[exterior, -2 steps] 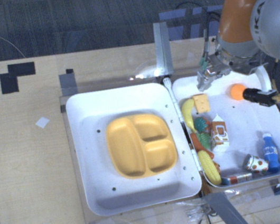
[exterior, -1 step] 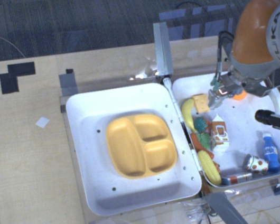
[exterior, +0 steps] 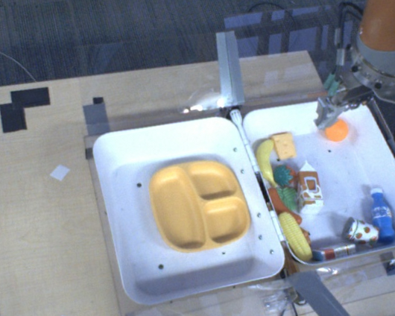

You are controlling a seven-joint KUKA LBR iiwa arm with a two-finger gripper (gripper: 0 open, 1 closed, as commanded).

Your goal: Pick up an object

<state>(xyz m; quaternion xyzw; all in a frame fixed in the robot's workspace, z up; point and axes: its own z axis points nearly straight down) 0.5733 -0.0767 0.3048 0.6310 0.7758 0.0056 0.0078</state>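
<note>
My gripper (exterior: 328, 114) hangs over the far right part of the right bin (exterior: 365, 165), under the arm's orange band. Just below and in front of it an orange ball (exterior: 338, 131) lies on the bin floor, touching or nearly touching the gripper's tip; I see nothing held. Along the bin's left side lie a banana (exterior: 264, 160), a tan square block (exterior: 283, 146), a green toy (exterior: 284, 176), a small brown and white carton (exterior: 309, 188) and a corn cob (exterior: 293, 230). Near the front right corner are a blue bottle (exterior: 381, 214) and a small patterned can (exterior: 360, 231).
The left bin (exterior: 121, 174) holds a yellow divided plate (exterior: 198, 204). A red and blue marker (exterior: 333, 251) lies along the right bin's front wall. A metal post (exterior: 229, 64) stands behind the divide between the bins. The wooden bench (exterior: 34, 220) stretches to the left.
</note>
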